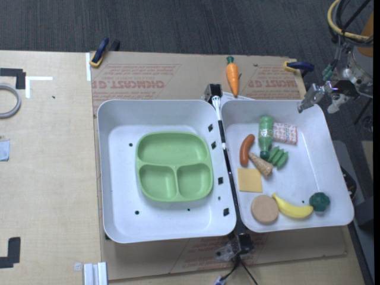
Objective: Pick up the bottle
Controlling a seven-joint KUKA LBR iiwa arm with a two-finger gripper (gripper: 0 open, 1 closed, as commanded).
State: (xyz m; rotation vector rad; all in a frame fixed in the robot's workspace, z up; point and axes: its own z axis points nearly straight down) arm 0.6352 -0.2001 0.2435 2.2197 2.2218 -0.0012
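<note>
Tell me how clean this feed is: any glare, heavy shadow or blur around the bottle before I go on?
In the camera view, lighting is even and soft; the green bottle is sharp, with no glare on it. The right bin shows only faint shadows under the toys. The end effector at the bin's far right corner looks slightly soft and cluttered against the dark floor.

I have one fixed camera, mounted above the bench (47,159) and looking down at a slant. It faces away from me, so the near edge of the bench sits at the bottom and dark floor (178,10) shows along the far side. It stands back enough to take in both white bins whole: the left bin (113,177) sits about centre, the right bin (332,159) toward the right side. The arm (356,52) comes in at the far right corner.
</note>
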